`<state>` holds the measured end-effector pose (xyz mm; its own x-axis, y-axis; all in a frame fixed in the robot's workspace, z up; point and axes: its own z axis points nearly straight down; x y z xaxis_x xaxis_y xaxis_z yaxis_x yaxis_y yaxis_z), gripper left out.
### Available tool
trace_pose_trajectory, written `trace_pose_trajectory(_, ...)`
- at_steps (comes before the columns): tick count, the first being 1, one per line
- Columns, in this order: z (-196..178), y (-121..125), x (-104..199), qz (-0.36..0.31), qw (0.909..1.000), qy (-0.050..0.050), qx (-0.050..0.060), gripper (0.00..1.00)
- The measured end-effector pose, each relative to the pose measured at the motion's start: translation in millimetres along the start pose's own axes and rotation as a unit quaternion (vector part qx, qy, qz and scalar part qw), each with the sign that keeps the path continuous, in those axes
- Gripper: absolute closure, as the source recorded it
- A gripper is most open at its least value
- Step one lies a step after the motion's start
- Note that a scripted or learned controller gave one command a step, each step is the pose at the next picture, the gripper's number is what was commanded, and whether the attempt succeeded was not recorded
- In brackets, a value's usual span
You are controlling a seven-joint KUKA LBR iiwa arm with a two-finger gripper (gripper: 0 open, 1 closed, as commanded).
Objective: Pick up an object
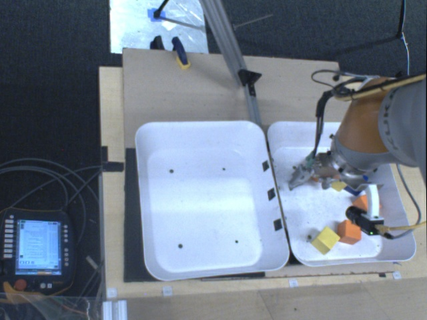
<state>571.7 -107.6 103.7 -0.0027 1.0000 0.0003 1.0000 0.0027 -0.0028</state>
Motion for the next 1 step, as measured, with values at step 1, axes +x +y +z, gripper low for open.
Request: trace_pose_trajectory(1,-13.6,1.9,-0.5,-0.001,1.0,0.0,-0.003,1.0)
